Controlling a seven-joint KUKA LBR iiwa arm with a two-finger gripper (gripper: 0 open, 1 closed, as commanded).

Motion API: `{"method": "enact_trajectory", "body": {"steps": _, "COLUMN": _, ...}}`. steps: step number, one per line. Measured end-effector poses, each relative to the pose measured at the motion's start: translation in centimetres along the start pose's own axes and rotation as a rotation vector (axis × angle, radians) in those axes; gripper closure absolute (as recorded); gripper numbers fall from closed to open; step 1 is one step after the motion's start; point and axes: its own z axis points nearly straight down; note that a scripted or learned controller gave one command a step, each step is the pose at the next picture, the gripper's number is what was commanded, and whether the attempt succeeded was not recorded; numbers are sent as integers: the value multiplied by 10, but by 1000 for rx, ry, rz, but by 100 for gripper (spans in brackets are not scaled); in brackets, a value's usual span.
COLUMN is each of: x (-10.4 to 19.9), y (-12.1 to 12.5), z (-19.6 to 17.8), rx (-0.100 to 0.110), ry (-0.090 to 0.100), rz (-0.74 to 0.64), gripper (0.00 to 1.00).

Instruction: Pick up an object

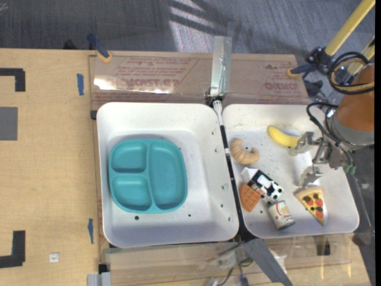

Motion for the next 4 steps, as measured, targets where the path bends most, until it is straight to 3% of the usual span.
{"method": "enact_trajectory", "body": {"steps": 1, "x": -5, "y": 1, "z": -15, "rx": 3, "ry": -16, "rz": -2, "gripper": 100}}
{"method": "enact_trajectory", "body": {"steps": 2, "x": -9, "y": 64, "z": -73, "rx": -2, "ry": -2, "rz": 319, "gripper": 100}}
{"method": "enact_trajectory", "body": {"steps": 3, "x": 30, "y": 145, "z": -99, "rx": -3, "ry": 5, "rz": 279, "gripper": 100}}
{"method": "enact_trajectory", "body": {"steps": 4, "x": 98, "y": 206, "z": -98, "rx": -4, "ry": 6, "rz": -87, "gripper": 100}}
